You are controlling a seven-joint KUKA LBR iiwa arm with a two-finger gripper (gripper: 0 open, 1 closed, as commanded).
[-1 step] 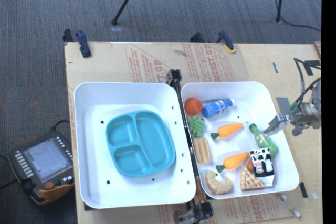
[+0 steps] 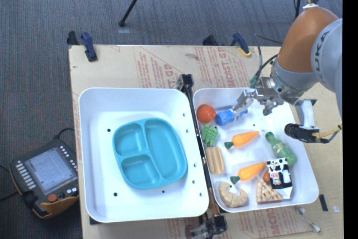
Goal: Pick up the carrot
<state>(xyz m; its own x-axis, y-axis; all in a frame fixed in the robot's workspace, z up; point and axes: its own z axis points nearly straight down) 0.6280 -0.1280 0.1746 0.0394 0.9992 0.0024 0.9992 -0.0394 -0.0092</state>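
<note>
Gripper (image 2: 244, 102) seen at the right bin's (image 2: 311, 176) upper part, finger spacing not discernible, blue bottle (image 2: 225, 117) just beside it, carrot (image 2: 244, 139) lying below, second carrot (image 2: 249, 171) further down

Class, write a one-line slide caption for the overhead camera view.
Claw hovers over the right bin by a blue item, above two carrots; blue plate sits in the left bin.

From my remote seat, both white bins (image 2: 89, 120) look like smooth, slightly glossy plastic. The blue divided plate (image 2: 150, 152) at centre left has a soft satin sheen. The bench top (image 2: 145, 64) reads as matt, printed cardboard. At lower right the two carrots (image 2: 244, 139) look like smooth moulded plastic. The arm's orange band (image 2: 305, 36) at upper right is glossy.
</note>
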